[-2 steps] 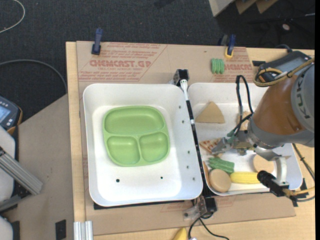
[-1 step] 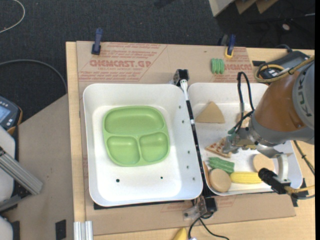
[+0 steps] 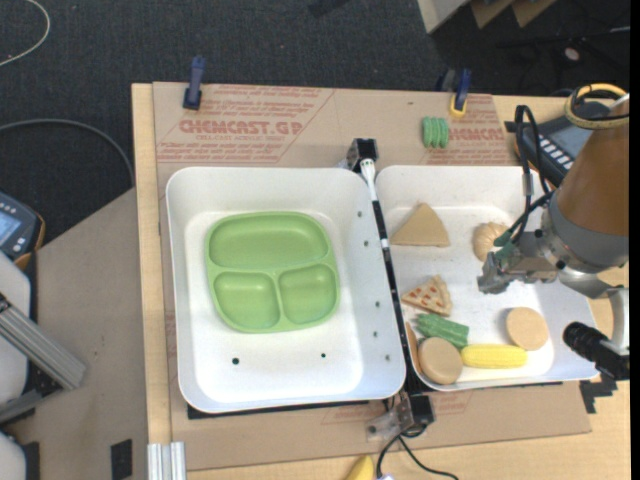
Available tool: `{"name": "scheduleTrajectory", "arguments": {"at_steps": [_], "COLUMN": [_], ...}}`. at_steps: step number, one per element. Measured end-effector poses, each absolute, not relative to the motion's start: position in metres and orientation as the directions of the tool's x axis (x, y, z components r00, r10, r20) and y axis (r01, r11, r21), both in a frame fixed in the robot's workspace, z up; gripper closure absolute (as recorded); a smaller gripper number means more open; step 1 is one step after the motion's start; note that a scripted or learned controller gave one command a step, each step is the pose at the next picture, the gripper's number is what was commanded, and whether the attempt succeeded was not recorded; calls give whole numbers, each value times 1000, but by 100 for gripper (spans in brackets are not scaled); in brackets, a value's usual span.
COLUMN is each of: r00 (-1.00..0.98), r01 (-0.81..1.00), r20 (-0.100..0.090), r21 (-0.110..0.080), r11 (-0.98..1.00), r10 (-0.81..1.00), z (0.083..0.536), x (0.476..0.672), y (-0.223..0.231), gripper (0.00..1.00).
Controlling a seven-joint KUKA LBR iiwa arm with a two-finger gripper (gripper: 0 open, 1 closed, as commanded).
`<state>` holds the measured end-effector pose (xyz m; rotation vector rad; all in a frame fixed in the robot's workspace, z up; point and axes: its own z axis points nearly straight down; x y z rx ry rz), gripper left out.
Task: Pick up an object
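Hovering low over the right bin (image 3: 455,180), the end effector (image 3: 495,280) is sitting near the bin's middle-right, just below a tan shell-like piece (image 3: 489,236) and above-left of a round beige cookie-like disc (image 3: 526,328); whether it is spread wide, narrowed or gripping anything I cannot tell, since the tip is dark and small here and nothing is clearly showing between its parts. Candidate objects are all lying in that right bin: a tan wedge (image 3: 420,227) at upper left, a pizza slice toy (image 3: 428,294) in the middle, a green pod-like piece (image 3: 442,329), a round bun-like piece (image 3: 439,361) at the front and a yellow corn cob (image 3: 493,356) touching it. These are looking like plastic play food, so I am judging them light, stiff, hollow, somewhat slick and not fragile. The shell piece and disc are nearest; the disc is lying flat, so pinching across its rim is looking best, while the corn is wanting a grip across its narrow middle. The pizza slice is flat and thin, likely slipping. The left bin (image 3: 180,268) is holding a green divided tray (image 3: 270,270). Printed red lettering on the brown counter (image 3: 300,108) sheet is reading roughly "CHEMCAST GP" at the back, repeating partly on the right; smaller lines are too fine to read. A green ridged item (image 3: 434,132) is resting on that sheet behind the bins.
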<state>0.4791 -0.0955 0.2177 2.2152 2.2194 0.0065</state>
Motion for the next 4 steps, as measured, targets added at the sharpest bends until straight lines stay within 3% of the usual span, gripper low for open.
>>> {"name": "scheduleTrajectory", "arguments": {"at_steps": [1, 2, 3, 4], "r00": [-9, -16, -2, 8], "r01": [1000, 1000, 1000, 1000], "r20": [2, 5, 6, -1], "r21": [4, 5, 21, -4], "r11": [9, 16, 2, -8], "r10": [1000, 1000, 1000, 1000], "z": [240, 277, 470, 436], "x": [480, 479, 481, 479], "y": [-11, 116, 103, 27], "gripper": [100, 100, 100, 100]}}
